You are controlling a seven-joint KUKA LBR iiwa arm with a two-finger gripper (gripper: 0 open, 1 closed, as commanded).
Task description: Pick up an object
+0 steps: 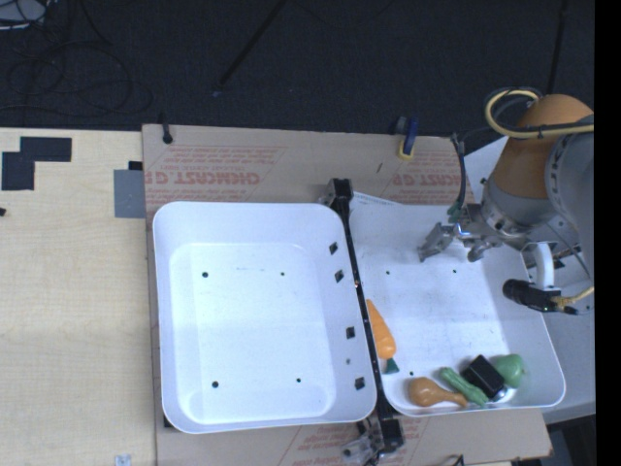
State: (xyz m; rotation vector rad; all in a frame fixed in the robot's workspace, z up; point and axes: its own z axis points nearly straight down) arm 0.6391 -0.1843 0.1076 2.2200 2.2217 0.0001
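Camera view, tool (453, 242) spread, ungripping, over right bin (437, 299), cardboard (291, 163) (lettering mirrored, unreadable)

The arm (553, 178) is showing a grey metal body with a rounded orange band above the wrist. A yellowish cable (506, 105) is looping beside the band. The hand (448, 238) is showing thin grey metal fingers (430, 246).

Even light (slightly soft focus)
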